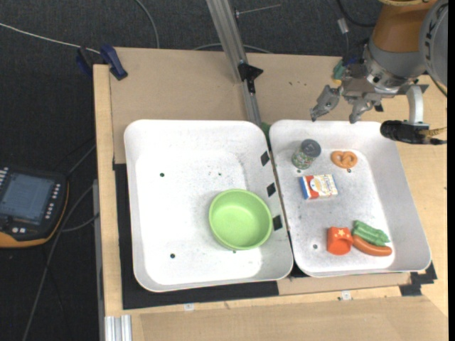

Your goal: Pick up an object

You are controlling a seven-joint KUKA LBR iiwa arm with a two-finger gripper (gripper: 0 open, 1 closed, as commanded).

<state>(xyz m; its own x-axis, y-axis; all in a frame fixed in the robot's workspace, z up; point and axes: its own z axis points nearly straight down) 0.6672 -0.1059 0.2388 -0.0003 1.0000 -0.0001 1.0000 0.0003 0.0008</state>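
Observation:
My gripper (340,110) hangs open above the far rim of the right bin (405,190), with nothing between its fingers. Below it in that bin lie a small grey-lidded can (306,153) and an orange pretzel (344,160). A red, white and blue carton (317,186) sits in the bin's middle. Near the front are a red-orange pepper (338,240), a green pod (370,232) and an orange sausage-like piece (372,246), all close together. A green bowl (240,219) stands in the left bin (153,190).
A slanted metal pole (231,41) rises behind the two bins. A handheld pendant (28,204) lies off the bench at the left. A blue clamp (112,61) sits on the bench's far left corner.

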